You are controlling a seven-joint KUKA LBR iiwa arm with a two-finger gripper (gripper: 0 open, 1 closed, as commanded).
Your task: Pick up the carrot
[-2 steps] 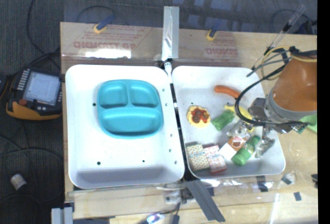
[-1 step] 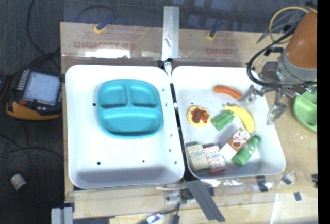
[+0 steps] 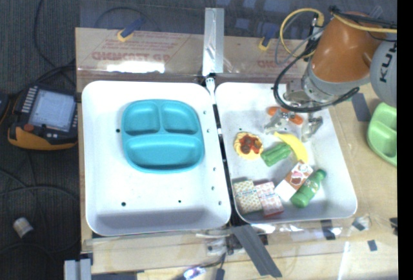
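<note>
Carrot (image 3: 285, 115): small orange thing, mostly hidden, just bits poking out in upper part of right bin (image 3: 339, 162), right of frame centre. Sits right under jaws (image 3: 293, 124), orange peeking between metal fingers, can't tell if actually pinched or if jaws are apart or together. Arm (image 3: 339, 53) comes in from upper right, orange band up top, wrist pointing down into bin. Banana (image 3: 292, 145) just below jaws.

Grey arm (image 3: 387, 72), orange wrist band, yellow and black cables, metallic claw (image 3: 293, 122).
</note>
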